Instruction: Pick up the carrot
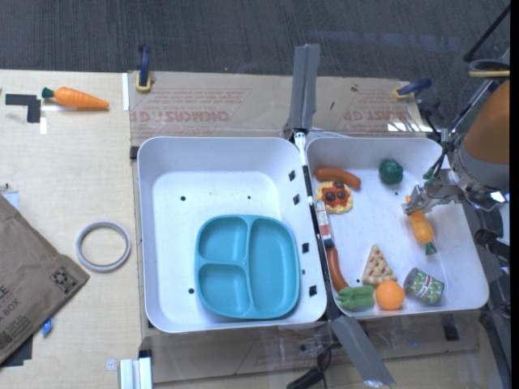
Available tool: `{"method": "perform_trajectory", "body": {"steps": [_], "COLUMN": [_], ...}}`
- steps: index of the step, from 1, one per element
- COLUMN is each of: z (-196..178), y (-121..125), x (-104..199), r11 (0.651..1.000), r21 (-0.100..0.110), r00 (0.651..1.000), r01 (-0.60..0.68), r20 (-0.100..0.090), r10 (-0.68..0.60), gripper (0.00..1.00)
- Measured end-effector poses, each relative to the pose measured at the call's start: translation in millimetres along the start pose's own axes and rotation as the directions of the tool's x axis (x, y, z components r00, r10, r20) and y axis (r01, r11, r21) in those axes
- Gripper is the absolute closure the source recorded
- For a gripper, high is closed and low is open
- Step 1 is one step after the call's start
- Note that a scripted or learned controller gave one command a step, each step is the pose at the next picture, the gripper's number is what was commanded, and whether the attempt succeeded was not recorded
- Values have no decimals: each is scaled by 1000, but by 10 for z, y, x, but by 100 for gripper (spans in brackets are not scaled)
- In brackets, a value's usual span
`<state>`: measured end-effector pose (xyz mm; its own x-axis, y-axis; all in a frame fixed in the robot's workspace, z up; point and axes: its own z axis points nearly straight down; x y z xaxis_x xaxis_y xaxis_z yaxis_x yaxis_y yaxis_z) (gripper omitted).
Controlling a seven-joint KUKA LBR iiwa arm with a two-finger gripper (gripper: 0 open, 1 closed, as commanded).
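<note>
The gripper [418, 203] is seen low in the right bin [478, 294], poised at the upper end of the carrot [422, 230], which lies just below it on the bin floor; whether it is open or closed cannot be told. The approach or grasp step is judged to be in hand. A firm closure on the carrot and a straight lift are called for next.

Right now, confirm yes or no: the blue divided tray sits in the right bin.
No, the blue divided tray lies in the left bin, while the right bin holds the toy foods.
</note>
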<state>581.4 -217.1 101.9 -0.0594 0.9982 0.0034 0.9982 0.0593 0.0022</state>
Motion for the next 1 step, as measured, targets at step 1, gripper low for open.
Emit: {"method": "perform_trajectory", "body": {"steps": [1], "z": [-1095], "y": [493], "x": [594], "r11": [986], "r21": [2], "r00": [986], "r01": [-165], "r20": [5], "r10": [165], "gripper": [100]}}
